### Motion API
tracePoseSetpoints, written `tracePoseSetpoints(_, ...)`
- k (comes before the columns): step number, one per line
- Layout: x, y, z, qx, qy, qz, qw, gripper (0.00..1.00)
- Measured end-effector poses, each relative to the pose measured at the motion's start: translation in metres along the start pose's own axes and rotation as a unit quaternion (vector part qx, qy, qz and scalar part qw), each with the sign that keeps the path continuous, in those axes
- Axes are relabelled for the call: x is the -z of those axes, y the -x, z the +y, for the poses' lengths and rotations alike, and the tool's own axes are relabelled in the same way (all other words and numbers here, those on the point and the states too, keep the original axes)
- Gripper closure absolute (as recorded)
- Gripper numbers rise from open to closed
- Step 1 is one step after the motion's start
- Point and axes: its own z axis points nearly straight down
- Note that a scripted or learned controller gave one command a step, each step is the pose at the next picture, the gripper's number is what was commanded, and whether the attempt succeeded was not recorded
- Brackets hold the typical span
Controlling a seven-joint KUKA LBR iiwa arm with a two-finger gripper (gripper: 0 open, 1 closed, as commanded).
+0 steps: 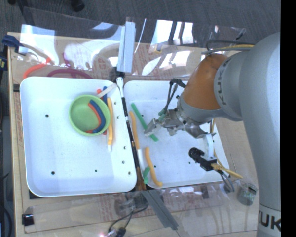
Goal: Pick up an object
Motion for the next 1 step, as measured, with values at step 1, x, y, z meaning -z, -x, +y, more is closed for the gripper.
tracePoseSetpoints(1,-0.0246,-0.0157,0.0065,0.028,0.004,-0.003,0.9996,0.00)
